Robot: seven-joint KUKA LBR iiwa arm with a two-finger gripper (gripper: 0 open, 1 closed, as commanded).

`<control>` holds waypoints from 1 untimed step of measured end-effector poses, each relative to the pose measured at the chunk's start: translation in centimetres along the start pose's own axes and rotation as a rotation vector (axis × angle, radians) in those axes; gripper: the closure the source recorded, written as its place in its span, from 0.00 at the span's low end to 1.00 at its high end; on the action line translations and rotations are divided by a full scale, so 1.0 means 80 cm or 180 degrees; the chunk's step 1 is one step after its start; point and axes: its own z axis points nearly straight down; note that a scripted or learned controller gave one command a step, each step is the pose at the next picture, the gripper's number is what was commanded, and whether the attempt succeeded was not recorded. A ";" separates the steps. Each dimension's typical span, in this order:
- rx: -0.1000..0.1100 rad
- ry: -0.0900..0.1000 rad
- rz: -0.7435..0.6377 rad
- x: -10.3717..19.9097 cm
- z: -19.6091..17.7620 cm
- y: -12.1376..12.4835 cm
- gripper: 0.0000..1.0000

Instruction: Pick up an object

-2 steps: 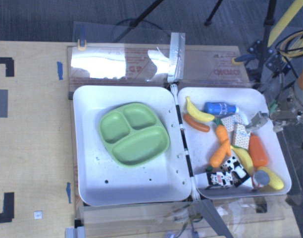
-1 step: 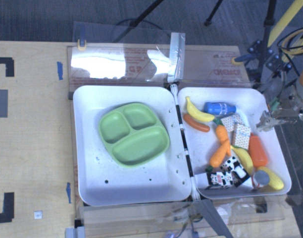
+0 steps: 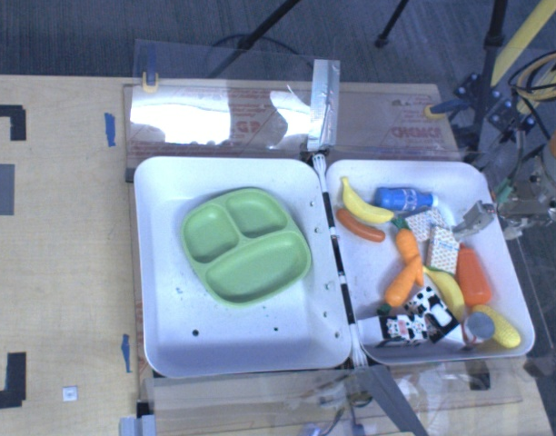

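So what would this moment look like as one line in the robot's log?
task: pick up an object | hand: over right bin, far edge | holding: unclear | left bin: green plate

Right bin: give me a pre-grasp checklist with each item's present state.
1. Objects available in the right white bin: ok, it holds toy food and cans.
2. Gripper over that bin: ok, it sits at the right bin's upper right edge, near the patterned white cracker block.
3. Nothing between the fingers yet: cannot tell.
4. A free-standing target: ok, the blue can lies apart at the top, touching little.
5. Pile tightness: not ok, the orange carrot, yellow banana and black-and-white cow-print box overlap.
6. Green divided plate out of the way: ok, in the left bin.
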 end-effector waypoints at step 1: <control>-0.0005 0.0000 -0.0614 0.047 0.094 -0.011 0.00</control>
